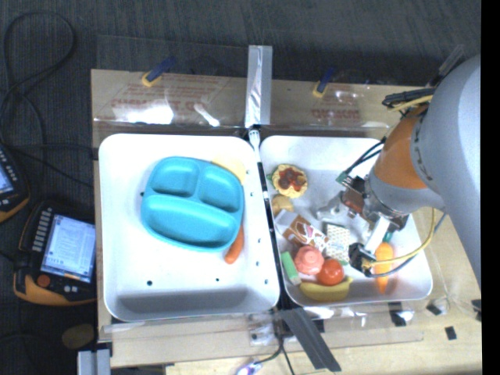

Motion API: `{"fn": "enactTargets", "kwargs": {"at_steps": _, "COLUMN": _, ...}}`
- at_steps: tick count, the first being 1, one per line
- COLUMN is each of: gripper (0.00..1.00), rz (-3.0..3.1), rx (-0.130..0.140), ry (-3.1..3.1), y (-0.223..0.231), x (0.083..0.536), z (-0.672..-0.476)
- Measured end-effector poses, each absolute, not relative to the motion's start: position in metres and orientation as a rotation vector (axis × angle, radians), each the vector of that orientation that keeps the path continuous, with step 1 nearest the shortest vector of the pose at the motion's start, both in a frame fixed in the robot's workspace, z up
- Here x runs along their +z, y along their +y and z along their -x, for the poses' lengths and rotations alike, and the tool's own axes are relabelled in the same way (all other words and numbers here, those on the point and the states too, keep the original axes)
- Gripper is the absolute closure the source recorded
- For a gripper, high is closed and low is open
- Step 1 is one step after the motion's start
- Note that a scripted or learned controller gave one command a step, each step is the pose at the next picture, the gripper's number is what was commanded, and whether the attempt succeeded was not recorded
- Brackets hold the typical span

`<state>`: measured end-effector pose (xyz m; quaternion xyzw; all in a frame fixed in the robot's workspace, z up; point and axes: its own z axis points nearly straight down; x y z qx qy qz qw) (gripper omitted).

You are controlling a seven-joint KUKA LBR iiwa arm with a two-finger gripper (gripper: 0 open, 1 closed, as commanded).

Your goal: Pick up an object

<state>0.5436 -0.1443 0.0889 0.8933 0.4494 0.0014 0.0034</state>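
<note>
Since nothing shows in the claw's grasp, enter as your candidate the red tomato [330, 271], lower middle of the right bin [328, 158], touching the yellow banana [324, 291] and the pink piece [308, 258]. Handling, judged: light, hard toy plastic, smooth and round, apt to slip; take it across its widest part. Gripper [349, 207]: low over the bin's centre, up and right of the tomato, near a white patterned piece [336, 239]. You cannot tell how far open it stands, nor whether it touches anything.
</note>
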Motion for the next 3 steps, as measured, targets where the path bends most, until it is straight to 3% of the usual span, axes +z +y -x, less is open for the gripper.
{"fn": "enactTargets", "kwargs": {"at_steps": 1, "gripper": 0.00, "rz": -2.831, "rx": 0.008, "ry": 1.371, "y": -0.192, "x": 0.089, "z": -0.580}}
{"fn": "enactTargets", "kwargs": {"at_steps": 2, "gripper": 0.00, "rz": -2.795, "rx": 0.012, "ry": 1.458, "y": -0.195, "x": 0.089, "z": -0.626}}
{"fn": "enactTargets", "kwargs": {"at_steps": 3, "gripper": 0.00, "rz": -2.770, "rx": -0.009, "ry": 1.542, "y": -0.201, "x": 0.089, "z": -0.666}}
